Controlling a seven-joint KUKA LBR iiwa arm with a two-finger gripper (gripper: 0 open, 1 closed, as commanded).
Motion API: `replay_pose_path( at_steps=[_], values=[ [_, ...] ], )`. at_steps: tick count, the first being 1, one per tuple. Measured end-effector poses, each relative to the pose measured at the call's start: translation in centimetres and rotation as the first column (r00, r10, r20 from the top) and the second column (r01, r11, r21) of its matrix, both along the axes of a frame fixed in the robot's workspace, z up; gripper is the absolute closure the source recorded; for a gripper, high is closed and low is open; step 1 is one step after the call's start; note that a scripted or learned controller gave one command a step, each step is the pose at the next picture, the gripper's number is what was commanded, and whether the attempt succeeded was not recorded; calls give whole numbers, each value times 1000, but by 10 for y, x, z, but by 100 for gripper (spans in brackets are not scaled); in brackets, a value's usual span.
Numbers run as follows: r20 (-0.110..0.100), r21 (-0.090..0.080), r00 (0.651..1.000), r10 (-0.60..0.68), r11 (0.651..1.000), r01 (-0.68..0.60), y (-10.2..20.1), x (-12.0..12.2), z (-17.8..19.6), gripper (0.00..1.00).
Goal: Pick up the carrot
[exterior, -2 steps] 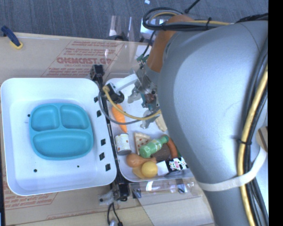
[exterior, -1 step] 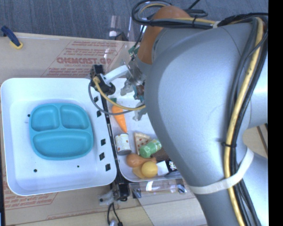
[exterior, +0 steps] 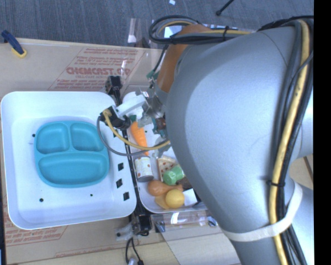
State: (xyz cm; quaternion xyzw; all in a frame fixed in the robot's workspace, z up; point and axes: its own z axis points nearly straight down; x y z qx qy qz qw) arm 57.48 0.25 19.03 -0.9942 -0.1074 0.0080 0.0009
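We logged carrot (exterior: 138, 134) in right bin (exterior: 149, 203), at 12 o'clock of can (exterior: 144, 169), directly beneath tool (exterior: 146, 112). Tool state: we could not tell. Our judgement: lift not yet confirmed; grasp and raise remained.

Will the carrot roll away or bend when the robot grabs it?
The carrot looks like a smooth, stiff toy, so probably no bending. Its rounded, tapered shape might roll or slip sideways. It seems small and likely light, crowded near other toy food.
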Motion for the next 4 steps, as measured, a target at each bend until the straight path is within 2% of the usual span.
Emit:
replay_pose_path(
  at_steps=[1, 2, 3, 4],
  values=[
    [14, 2, 1000, 3, 1000, -3, -2, 55, 117, 0],
    [-7, 1, 1000, 27, 1000, -27, 11, 60, -5, 0],
    [5, -1, 1000, 23, 1000, -23, 57, 69, 15, 0],
    [1, 11, 970, 244, 970, -244, 34, -15, 0, 0]
  ],
)
